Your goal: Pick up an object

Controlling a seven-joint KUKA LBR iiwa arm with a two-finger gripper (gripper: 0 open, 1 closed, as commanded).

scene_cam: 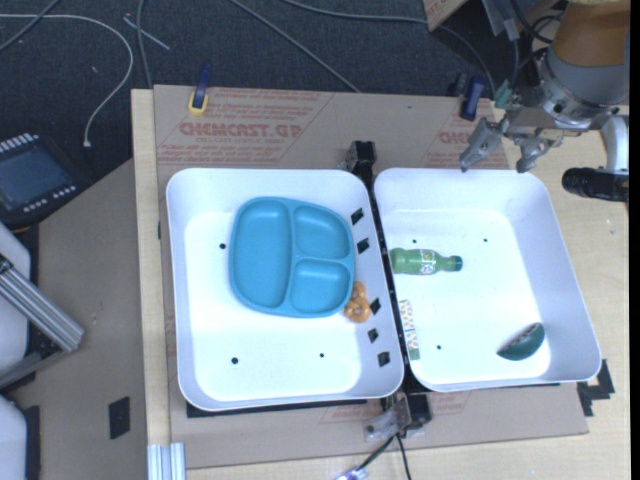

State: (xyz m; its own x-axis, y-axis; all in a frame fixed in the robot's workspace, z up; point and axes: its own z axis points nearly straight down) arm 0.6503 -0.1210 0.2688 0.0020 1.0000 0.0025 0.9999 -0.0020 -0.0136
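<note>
The bottle [425,262] lies on its side in the right bin [565,268], the likeliest pick; left of it, the blue plate [290,258] fills the left bin [195,298]. A small teal bowl [522,342] leans on the right bin's near wall. The claw [505,153] hangs spread and empty above that bin's far rim, probably poised to descend.

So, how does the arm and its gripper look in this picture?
The arm is grey with a wide orange band above the wrist. Dark cables run along it toward the wrist. The gripper is a small grey metal unit with two thin fingers.
</note>
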